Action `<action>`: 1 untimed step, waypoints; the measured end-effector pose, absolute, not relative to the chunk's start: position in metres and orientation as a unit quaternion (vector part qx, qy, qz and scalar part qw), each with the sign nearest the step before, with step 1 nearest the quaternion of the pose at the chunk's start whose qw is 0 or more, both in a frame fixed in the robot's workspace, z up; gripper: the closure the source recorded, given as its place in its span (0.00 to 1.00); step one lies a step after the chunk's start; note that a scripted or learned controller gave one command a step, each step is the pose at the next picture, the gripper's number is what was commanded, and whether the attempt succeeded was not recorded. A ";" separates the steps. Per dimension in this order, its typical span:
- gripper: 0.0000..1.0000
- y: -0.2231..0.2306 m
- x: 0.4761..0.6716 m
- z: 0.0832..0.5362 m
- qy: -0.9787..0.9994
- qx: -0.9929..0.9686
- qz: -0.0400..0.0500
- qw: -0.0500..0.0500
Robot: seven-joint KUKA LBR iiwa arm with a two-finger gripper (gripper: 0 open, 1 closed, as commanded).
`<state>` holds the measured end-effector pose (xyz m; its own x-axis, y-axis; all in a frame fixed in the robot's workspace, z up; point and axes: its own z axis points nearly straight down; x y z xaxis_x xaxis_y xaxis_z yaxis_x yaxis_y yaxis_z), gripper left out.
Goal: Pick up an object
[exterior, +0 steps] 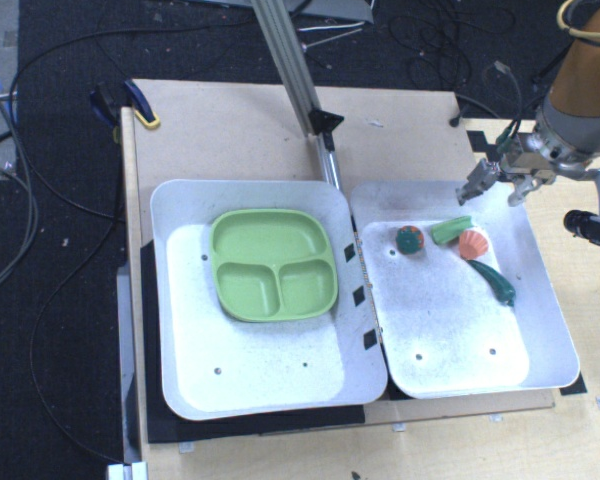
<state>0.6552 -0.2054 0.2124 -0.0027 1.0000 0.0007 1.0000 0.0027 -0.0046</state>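
Observation:
Several small toys lie in the far part of the right bin point(460, 353): a green and red ball point(410, 239), a light green piece point(450, 230), an orange-pink piece point(473, 244) touching it, and a dark green pepper-like piece point(496, 281). My gripper point(491, 195) hangs over the bin's far right rim, just above and behind the light green and orange pieces. It is open, with nothing between its fingers.
The left bin point(180, 348) holds a light green divided plate point(275, 265). A slanted metal pole point(292, 58) comes down to the far gap between the bins. Black clips sit along the seam point(363, 293). Cables cover the floor on the left.

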 end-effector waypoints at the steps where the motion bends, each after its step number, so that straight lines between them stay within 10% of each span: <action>1: 0.00 -0.209 0.655 0.149 -0.707 -0.707 0.002 0.002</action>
<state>0.6545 -0.2086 0.1486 0.0003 1.0000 0.0002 1.0000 -0.0003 -0.0046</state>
